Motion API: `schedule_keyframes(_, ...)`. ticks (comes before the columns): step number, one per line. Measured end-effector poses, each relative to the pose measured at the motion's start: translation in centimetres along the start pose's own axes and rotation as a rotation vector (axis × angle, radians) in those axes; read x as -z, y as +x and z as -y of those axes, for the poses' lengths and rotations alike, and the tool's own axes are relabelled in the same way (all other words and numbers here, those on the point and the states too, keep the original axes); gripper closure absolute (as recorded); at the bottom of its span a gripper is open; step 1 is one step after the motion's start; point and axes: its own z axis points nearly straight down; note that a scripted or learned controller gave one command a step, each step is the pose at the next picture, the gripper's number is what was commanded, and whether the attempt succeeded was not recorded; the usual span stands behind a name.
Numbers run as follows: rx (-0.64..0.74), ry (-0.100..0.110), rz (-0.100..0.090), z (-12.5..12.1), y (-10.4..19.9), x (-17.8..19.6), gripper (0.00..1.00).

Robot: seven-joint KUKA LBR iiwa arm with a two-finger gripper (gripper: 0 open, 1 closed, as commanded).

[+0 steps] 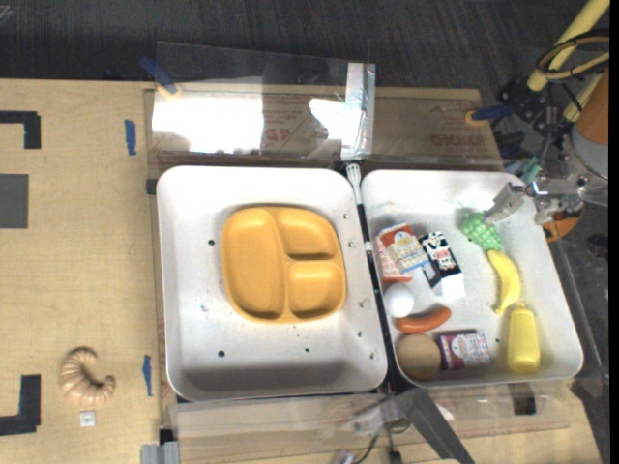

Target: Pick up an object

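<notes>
My bench (68,259) is the biggest thing here, pale wood with black tape marks along its left side. On it sit two white bins, side by side and touching along their inner rims. The left bin (184,259) holds one yellow divided tray (283,261) with three compartments, lying flat near the middle. The right bin (566,346) holds everything loose, nine things by my count: one yellow banana (504,280) lying lengthwise toward the right wall, one yellow bottle (522,338) just below it, one green leafy piece (478,228) above the banana, one red-and-white carton (400,251), one black-and-white carton (442,262) just beside it, one white egg (399,304), one red sausage (424,319) under the egg, one brown potato (419,355) in the near corner, and one red-labelled can (465,349) lying on its side next to the potato.

My gripper (510,199) is at the upper right of the right bin, over its far corner, near the green leafy piece and above the banana. I cannot tell whether I am spread or closed, and I see nothing held.

Outside the bins, one curled beige shell-like toy (86,376) rests on the bench at lower left, well apart from everything else
</notes>
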Motion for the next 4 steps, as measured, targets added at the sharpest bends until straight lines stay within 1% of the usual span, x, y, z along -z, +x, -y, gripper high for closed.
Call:
schedule_keyframes(1,-0.007,0.001,-0.003,4.9,0.9,-9.3,0.00)
schedule_keyframes(2,-0.008,-0.003,0.000,4.8,0.8,-8.1,1.00)
schedule_keyframes(3,-0.229,-0.006,0.001,-1.8,4.5,1.8,1.00)
schedule_keyframes(4,-0.163,0.001,-0.001,4.1,10.1,2.3,1.00)
